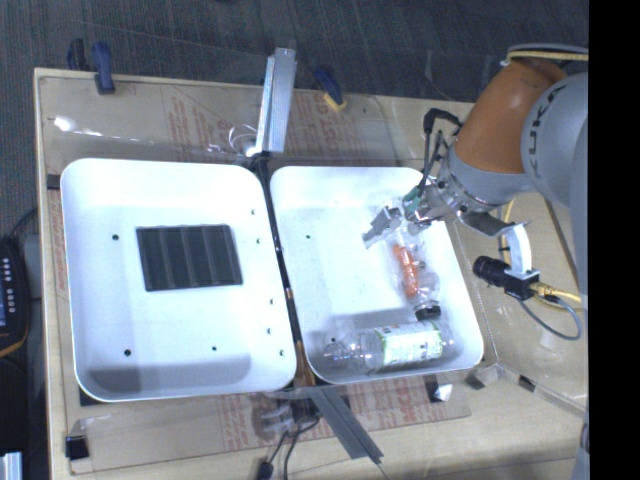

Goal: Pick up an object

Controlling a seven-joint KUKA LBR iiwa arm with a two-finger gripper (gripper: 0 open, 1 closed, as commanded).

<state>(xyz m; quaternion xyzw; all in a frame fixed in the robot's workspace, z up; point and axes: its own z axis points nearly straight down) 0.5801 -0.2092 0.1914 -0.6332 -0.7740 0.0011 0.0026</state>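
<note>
The arm (520,128) comes in from the right and is cut off by the edge of the picture, so its base cannot be seen. The gripper (392,223) hangs over the upper part of the right bin (330,208). Its fingers are small and blurred against the white floor of the bin, so I cannot tell their state, and I cannot tell if they touch anything.

Just below the gripper lies a clear plastic packet with something orange inside (410,268); what the packet holds is hard to make out. Near the front wall of the same bin a clear plastic bottle (395,348) lies on its side, its dark cap (428,311) pointing to the right side. Its transparent body partly melts into the white floor.

The left bin (100,268) holds a dark ribbed rectangle (189,257), lying flat near its middle.

Both bins sit side by side, touching, on a light wooden bench (530,368). Blue clamps (103,68) grip the far edge of the bench. A grey metal bar (275,98) stands behind the place where the bins meet. Cables (555,303) lie on the bench at the right. The floor (400,28) behind is dark carpet.
</note>
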